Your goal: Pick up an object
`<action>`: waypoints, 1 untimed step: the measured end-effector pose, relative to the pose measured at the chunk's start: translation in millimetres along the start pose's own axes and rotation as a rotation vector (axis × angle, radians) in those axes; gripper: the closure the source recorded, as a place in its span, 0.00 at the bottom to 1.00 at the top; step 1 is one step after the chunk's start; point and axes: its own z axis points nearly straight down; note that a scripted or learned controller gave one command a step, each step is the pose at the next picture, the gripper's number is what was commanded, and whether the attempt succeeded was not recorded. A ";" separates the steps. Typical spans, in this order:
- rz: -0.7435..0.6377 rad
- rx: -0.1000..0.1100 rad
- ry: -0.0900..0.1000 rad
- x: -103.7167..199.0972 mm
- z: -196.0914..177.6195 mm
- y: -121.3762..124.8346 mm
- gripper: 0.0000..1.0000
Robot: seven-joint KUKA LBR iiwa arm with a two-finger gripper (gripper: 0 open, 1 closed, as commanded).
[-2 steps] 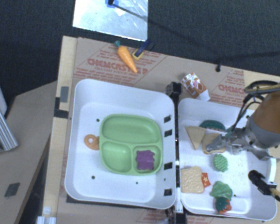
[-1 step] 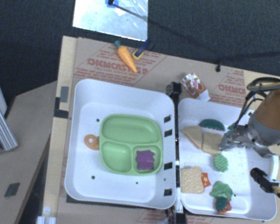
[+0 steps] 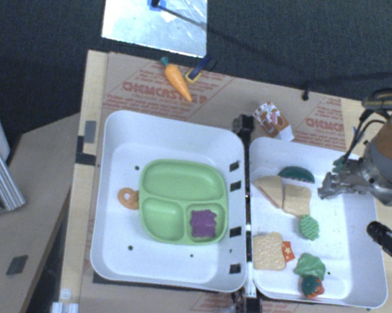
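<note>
- One gripper (image 3: 329, 185) hangs over the right bin (image 3: 371, 277); you cannot tell its state.
- Your closest pick, the sandwich wedge (image 3: 285, 195), lies just left, touching nothing of the claw, long axis running left-right.
- Beyond it, the green tray (image 3: 177, 186) sits in the left bin (image 3: 113, 198).

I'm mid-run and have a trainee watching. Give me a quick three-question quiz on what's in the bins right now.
1. True or false: the purple item lies in a compartment of the green tray.
2. Which bin is the gripper over: A) left bin, B) right bin?
3. Fill in: the carrot lies ____ both bins, on the cardboard.

Key: 1 true; 2 B; 3 outside.
</note>
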 end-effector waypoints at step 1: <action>0.000 0.002 0.000 5.4 -46.5 6.9 1.00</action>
